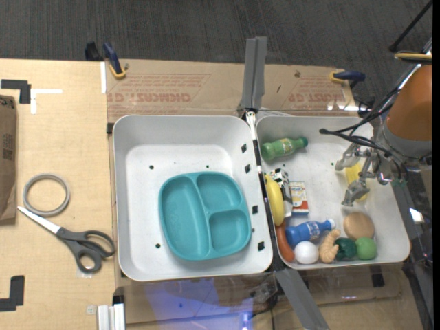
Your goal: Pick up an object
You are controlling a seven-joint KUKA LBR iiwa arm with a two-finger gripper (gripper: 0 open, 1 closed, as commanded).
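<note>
Camera view. Right bin (pixel 323 256): green bottle (pixel 283 146), banana (pixel 275 199), blue bottle (pixel 307 231), white ball (pixel 305 252), tan round piece (pixel 358 225), all near its lower half. Gripper (pixel 357 176): hangs above the bin's right side, jaws spread, nothing between them. Advice: you should centre over the tan piece, apart from its neighbours, before descending. Left bin (pixel 137 136): teal tray (pixel 205 215).

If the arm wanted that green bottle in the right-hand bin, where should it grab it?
Probably across the middle of the green bottle's body, coming straight down from above. It lies on its side with bare bin floor around it, so the fingers could close over its narrow width. The gripper hangs over the same bin.
</note>
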